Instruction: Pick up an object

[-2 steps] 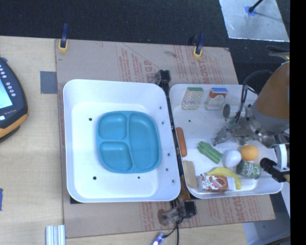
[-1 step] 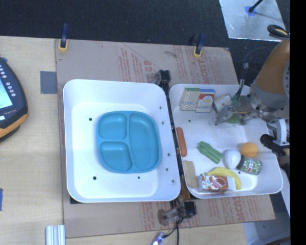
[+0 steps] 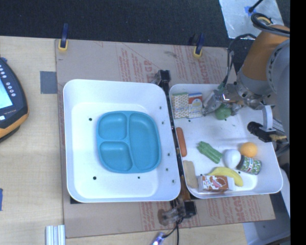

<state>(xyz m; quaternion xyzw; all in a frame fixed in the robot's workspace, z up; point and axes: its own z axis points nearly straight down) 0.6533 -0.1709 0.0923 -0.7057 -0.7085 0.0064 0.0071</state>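
Observation:
My gripper (image 3: 215,104) is low over the far part of the right bin (image 3: 268,188), reaching in from the right. A small round green object (image 3: 223,113) lies right at its tip, touching or nearly touching it; whether it is gripped is unclear. Just left of the gripper stands a small patterned box (image 3: 186,105). Nearer in the same bin lie a long green vegetable (image 3: 209,151), a white egg-like ball (image 3: 231,158), an orange (image 3: 249,149), a dark can (image 3: 250,165), a banana (image 3: 229,173) and a red carton (image 3: 214,184).
A sausage (image 3: 181,141) and a tan block (image 3: 188,172) lie along the right bin's left wall. The left bin (image 3: 76,101) holds a blue divided plate (image 3: 128,141). An orange-edged pendant (image 3: 2,101) rests at the bench's left edge.

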